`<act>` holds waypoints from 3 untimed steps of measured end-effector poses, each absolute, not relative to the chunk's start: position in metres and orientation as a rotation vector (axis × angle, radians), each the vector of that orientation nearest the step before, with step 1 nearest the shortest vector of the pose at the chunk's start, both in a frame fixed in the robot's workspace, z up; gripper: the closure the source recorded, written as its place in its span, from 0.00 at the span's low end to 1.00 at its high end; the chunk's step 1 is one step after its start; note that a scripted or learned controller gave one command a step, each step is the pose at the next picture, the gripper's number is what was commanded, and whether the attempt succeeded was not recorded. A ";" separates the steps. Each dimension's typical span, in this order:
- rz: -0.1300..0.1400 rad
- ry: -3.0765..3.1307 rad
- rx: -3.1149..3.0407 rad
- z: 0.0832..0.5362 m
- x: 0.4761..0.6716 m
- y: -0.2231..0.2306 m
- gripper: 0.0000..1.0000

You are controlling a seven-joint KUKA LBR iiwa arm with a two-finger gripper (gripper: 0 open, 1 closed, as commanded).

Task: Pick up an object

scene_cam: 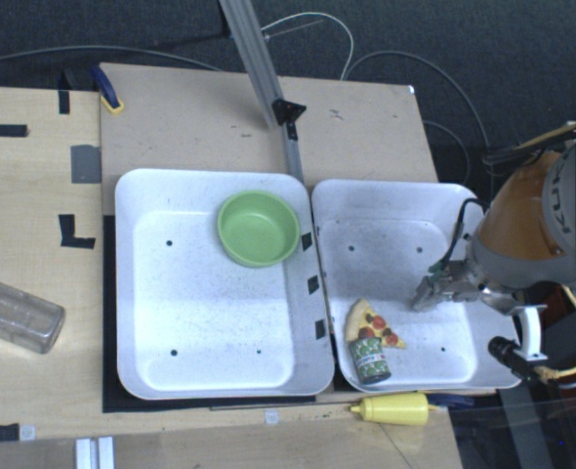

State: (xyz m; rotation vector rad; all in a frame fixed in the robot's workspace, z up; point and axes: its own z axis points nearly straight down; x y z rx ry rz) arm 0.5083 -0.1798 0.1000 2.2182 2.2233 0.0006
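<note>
A green bowl (259,228) sits in the left bin (151,291) near its back right corner. In the right bin (386,218) a pizza slice toy (371,322) and a small green can (371,358) lie close together by the front left. My gripper (431,292) hangs low over the right bin's right half, a short way to the right of the pizza slice and apart from it. Nothing shows between its fingers. The arm's orange band (522,218) rises behind it at the right.
A yellow mustard bottle (397,409) lies on the bench just outside the right bin's front rim. A clear plastic cylinder (15,313) rests at the far left. A grey pole (259,52) slants in from the top toward the bins' divider.
</note>
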 end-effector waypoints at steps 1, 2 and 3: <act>0.001 2.222 2.219 0.142 0.506 -0.179 1.00; 0.002 2.222 2.217 0.187 0.510 -0.172 1.00; 0.003 2.221 2.216 0.240 0.511 -0.172 1.00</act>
